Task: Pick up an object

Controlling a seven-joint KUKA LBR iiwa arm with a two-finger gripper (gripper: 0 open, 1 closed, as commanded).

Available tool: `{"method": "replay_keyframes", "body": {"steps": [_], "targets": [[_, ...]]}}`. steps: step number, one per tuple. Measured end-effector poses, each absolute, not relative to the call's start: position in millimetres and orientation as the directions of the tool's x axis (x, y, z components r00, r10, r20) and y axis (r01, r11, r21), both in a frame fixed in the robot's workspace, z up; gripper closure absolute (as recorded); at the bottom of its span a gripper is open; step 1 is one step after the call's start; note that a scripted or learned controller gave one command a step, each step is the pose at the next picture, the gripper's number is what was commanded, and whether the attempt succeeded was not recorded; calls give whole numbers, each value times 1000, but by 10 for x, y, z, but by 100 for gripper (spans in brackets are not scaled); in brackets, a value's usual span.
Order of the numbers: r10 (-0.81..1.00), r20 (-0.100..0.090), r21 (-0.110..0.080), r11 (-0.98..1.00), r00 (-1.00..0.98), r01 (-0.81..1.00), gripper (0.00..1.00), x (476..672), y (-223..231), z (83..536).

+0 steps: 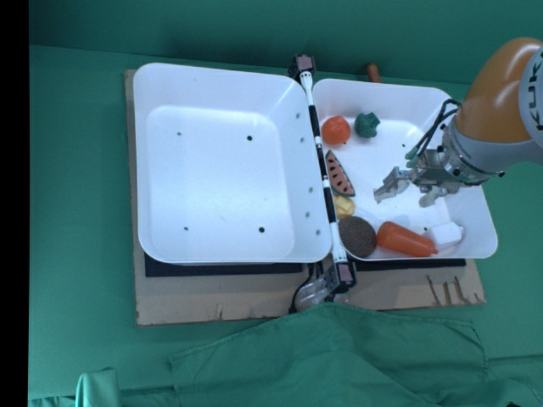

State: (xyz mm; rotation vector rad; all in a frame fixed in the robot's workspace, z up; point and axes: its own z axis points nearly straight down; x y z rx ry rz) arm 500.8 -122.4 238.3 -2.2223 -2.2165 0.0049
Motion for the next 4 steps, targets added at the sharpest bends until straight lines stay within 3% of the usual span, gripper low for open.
{"method": "replay_keyframes", "body": {"steps": [1,2,3,4], "targets": [[1000,-3,3,-2,2,1000,0,5854,-1508,1830],[1000,-5,-4,-1,1,1000,0,6749,-1708,1814],[1000,-7,15,-3,3,1000,0,6406,-1492,1841],[1000,-5,16,-4,4,1000,0,6130,-1665,1843]]}}
